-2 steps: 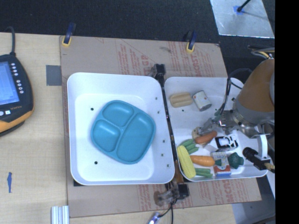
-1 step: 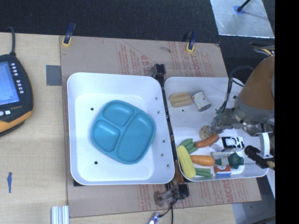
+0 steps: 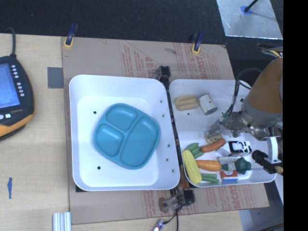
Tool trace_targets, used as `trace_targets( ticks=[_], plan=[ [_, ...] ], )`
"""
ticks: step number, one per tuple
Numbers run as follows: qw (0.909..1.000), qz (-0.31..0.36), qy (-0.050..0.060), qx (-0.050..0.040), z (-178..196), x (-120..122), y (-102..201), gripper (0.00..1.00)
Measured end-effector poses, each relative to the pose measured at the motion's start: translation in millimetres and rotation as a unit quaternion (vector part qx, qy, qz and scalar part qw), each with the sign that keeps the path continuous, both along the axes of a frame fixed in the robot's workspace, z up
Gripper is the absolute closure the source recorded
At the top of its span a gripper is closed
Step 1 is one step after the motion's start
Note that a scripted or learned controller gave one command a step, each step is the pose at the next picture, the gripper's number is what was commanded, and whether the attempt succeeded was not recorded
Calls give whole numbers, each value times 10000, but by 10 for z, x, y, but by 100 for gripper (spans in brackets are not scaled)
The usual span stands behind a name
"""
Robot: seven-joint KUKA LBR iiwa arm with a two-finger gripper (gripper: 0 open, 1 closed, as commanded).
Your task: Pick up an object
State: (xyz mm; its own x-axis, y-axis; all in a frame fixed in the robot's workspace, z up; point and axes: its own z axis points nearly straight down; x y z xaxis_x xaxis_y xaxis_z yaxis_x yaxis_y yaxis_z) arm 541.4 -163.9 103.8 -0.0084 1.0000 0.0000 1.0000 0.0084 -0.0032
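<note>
Orange toy sausage (image 3: 213,145): small, smooth, glossy, rounded at both ends, reddish-orange along its whole length. Lies flat on the floor of the right bin (image 3: 219,87), roughly at the bin's middle, in the upper part of a cluster of toy food. Long axis slanted: lower end toward the bin's left, higher end toward the arm, tilted slightly up to the right in the view. Left end touching or just beside a green toy vegetable (image 3: 193,148); exact contact hard to tell.

Just above the sausage, the gripper (image 3: 216,128), reaching in from the right on the grey arm (image 3: 262,107). Hangs close over the sausage's upper side, seemingly apart from it. Spread of the gripper impossible to judge from this angle; nothing seen held in it.

Below the sausage: a yellow corn cob (image 3: 191,166) lying nearly along the bin's left wall, an orange carrot (image 3: 208,165) beside it, a dark green broccoli (image 3: 242,165) further right. Near the bin's far wall, well apart from the cluster: a tan bread roll (image 3: 186,102) and a grey-white block (image 3: 207,103) just beside it.

Left bin (image 3: 79,129): holds a blue divided plate (image 3: 127,135).
</note>
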Motion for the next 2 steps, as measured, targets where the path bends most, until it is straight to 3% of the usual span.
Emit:
trace_targets(
  ticks=[1,2],
  plan=[
    [10000,-28,-4,2,-120,863,-186,0],
    [10000,-13,12,1,-124,131,437,0]
  ],
)
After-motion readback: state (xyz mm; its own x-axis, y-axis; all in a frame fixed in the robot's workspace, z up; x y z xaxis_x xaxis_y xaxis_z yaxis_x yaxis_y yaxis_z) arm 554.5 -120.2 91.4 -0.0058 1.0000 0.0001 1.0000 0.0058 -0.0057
